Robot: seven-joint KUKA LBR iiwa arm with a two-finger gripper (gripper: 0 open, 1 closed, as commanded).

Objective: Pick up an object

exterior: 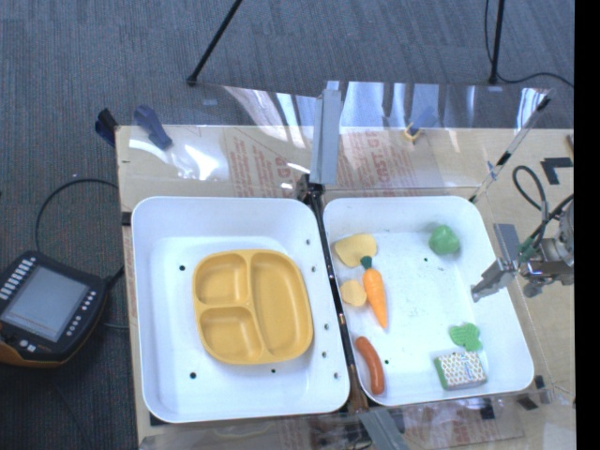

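Showing faint red reversed lettering (pixel 366 162) on bench (pixel 216 162), unreadable

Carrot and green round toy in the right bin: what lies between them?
In the camera view, only bare white bin floor lies between the carrot and the green round toy; no other item sits on that stretch.

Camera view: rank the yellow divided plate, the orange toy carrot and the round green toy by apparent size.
1. Yellow divided plate, by far the largest.
2. Orange toy carrot.
3. Round green toy, smallest, though it lies farther from the camera.
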